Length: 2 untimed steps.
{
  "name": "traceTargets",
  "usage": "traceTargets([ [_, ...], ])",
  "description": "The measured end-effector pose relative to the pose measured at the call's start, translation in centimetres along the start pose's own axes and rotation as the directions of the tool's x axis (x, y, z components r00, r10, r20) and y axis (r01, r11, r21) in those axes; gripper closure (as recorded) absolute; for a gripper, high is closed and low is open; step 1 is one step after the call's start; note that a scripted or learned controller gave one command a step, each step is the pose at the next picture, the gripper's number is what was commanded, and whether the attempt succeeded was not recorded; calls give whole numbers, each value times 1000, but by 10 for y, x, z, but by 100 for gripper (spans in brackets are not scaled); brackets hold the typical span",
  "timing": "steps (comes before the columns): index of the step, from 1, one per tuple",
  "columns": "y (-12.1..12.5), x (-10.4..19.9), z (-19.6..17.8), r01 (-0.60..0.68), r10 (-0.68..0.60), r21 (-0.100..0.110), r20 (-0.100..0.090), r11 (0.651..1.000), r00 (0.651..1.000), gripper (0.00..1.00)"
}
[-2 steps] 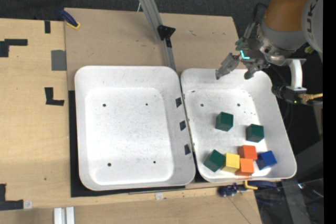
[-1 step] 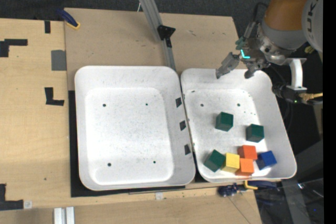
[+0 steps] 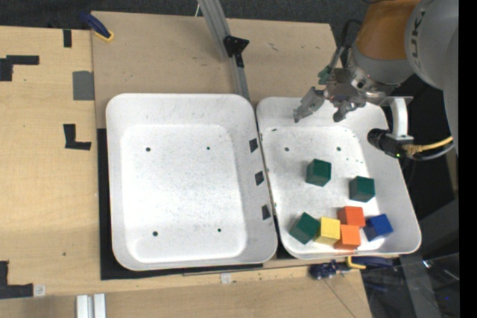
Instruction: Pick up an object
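My gripper (image 3: 323, 110) hangs over the far rim of the right bin (image 3: 298, 136), its two fingers spread apart with nothing between them. Below it in that bin lie small blocks: a dark green one (image 3: 318, 172) in the middle, another green one (image 3: 362, 188) to its right, and a cluster at the near edge with a green block (image 3: 304, 227), a yellow one (image 3: 329, 229), two orange ones (image 3: 350, 224) and a blue one (image 3: 378, 226). The nearest block sits well in front of the fingers.
The left bin (image 3: 127, 123) lies beside the right one, sharing a middle rim. A slanted metal pole (image 3: 212, 0) rises behind the bins. The grey arm with its orange band (image 3: 391, 18) fills the upper right.
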State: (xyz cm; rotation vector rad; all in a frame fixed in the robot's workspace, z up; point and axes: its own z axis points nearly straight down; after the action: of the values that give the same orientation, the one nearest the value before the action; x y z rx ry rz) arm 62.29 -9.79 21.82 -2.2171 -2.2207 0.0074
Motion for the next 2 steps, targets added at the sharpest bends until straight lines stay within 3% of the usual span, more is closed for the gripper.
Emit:
traceTargets([
  [2, -6, -5, 89, -1, 1, 1, 0, 1000, 1000, 0],
])
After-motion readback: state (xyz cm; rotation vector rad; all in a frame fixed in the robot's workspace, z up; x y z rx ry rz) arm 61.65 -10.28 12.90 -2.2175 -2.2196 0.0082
